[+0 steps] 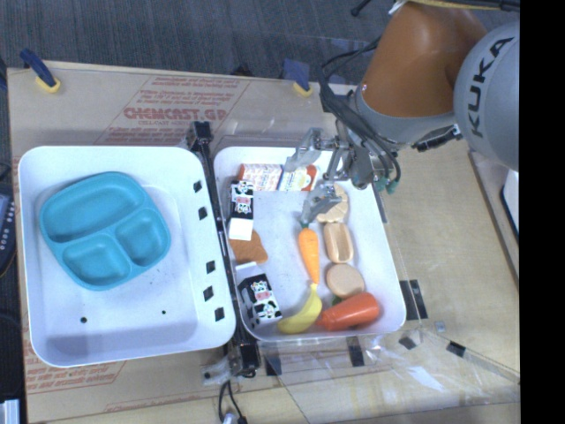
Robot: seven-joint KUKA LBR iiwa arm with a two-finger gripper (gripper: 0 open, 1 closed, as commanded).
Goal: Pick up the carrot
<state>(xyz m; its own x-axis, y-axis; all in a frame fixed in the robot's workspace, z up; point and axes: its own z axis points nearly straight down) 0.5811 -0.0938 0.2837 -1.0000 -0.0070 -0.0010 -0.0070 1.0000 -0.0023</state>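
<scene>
Now, left bin (53, 325): we see just a blue tray (104, 228).
Right bin (388, 272): carrot (309, 252) lies mid-bin, bread roll (338, 240) just beside, banana (303, 314) at its tip.
Pincer (320, 180): spread wide, holding nothing, hanging above the carrot's top.
Risk: we may catch the roll, neighbours being so close.

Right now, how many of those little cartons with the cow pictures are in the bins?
2, both in the right bin along its left wall: one cow carton near the top, the other near the bottom beside the banana. The hand might hide more.
</scene>
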